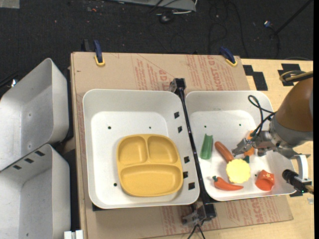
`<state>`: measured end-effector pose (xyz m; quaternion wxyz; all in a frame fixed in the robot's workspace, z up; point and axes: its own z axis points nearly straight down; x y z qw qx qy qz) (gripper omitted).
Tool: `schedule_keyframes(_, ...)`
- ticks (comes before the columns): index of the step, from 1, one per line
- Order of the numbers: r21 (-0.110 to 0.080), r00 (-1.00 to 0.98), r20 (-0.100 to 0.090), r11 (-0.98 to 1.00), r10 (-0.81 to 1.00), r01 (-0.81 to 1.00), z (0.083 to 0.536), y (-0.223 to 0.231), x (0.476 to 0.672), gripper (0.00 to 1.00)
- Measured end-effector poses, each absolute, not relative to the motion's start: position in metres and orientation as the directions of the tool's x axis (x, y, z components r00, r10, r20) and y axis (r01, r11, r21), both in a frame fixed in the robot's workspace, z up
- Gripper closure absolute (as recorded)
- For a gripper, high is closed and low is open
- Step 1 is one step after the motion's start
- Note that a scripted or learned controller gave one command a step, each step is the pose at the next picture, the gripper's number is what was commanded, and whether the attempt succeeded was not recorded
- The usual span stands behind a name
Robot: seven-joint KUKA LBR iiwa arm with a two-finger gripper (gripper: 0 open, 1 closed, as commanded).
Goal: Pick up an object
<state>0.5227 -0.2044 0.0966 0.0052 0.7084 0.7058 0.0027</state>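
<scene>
The right bin (219, 106) holds several toy foods. A green vegetable (206, 146) stands near the bin's left wall, with an orange-red sausage shape (224, 151) beside it. A yellow round piece (238, 171) lies in front of them, a red chili (228, 184) at the front wall and a red piece (264, 180) at the front right. My gripper (247, 147) hangs low over the bin just behind the yellow piece, to the right of the sausage shape. A small orange bit shows under it, partly hidden.
The left bin (99, 108) bears a yellow divided plate (149, 165). A black divider (188, 133) runs between the bins. The arm's orange band (299, 106) looms over the right bin's right wall. White containers (30, 133) stand off the bench at left.
</scene>
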Motion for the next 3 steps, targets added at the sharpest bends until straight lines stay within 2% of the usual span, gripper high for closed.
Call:
schedule_keyframes(1, 0.002, 0.002, -0.001, -0.002, 1.0, 1.0, 0.105, -0.203, 0.52, 1.0)
schedule_keyframes(3, 0.005, -0.002, -0.002, 0.002, 1.0, 1.0, 0.197, -0.197, 0.512, 1.0)
